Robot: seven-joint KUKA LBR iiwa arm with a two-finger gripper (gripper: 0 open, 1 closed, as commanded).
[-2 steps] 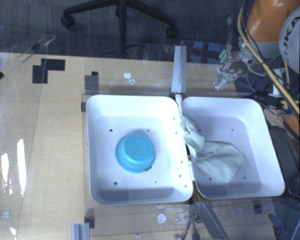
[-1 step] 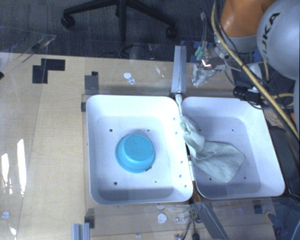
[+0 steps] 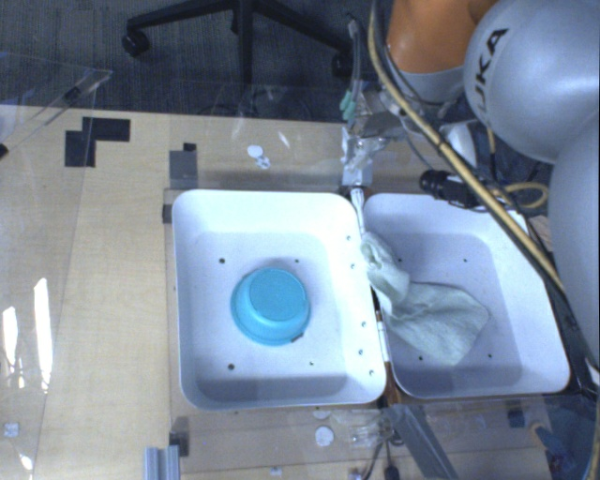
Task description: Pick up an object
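A: Where do you stand?
B: At the start. Your hand (image 3: pixel 361 150) hangs above the far edge of the bins; I can't tell its state. A blue bowl (image 3: pixel 271 306) sits upside down in the left bin (image 3: pixel 202 281), a grey cloth (image 3: pixel 427 317) in the right bin (image 3: pixel 525 309).
A: Next?
B: Probably lower onto one. The desk (image 3: pixel 94 281) is pale wood; a chair base (image 3: pixel 234 28) stands behind.

A blue bowl (image 3: pixel 271 306) sits upside down in the left bin (image 3: pixel 202 375). A pale cloth (image 3: pixel 424 314) lies crumpled in the right bin (image 3: pixel 525 375), draped against the shared wall.
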